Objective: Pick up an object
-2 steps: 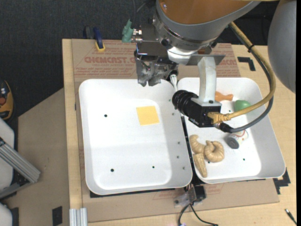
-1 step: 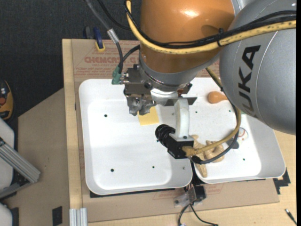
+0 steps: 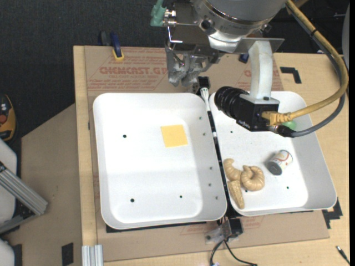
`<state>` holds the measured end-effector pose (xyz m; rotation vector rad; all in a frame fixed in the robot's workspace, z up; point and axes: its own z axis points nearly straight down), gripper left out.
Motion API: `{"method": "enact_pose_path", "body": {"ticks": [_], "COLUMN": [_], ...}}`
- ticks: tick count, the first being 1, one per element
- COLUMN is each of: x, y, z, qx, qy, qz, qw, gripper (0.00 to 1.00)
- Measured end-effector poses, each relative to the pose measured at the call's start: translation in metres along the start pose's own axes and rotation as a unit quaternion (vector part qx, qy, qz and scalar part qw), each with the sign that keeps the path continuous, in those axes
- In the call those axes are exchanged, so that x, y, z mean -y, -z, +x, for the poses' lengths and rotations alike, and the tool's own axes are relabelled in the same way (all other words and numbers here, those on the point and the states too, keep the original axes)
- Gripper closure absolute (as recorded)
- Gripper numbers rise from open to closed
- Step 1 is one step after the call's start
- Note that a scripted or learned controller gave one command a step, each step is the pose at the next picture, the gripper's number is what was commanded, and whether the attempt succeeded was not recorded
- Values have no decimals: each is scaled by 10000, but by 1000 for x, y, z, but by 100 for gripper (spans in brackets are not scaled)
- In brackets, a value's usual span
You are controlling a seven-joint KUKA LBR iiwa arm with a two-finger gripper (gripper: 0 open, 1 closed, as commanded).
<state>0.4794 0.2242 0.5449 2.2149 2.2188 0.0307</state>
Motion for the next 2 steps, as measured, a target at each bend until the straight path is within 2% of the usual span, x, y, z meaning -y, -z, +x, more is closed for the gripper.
{"method": "enact_pose_path", "body": {"ticks": [1,2], "x": [2,1], "y": [-177,-50], "z": [-3,0], "qx": [89,11], "qy": [-18,2], "qz": [179,22], "qw": [9998,10000], "gripper": [100,100]}}
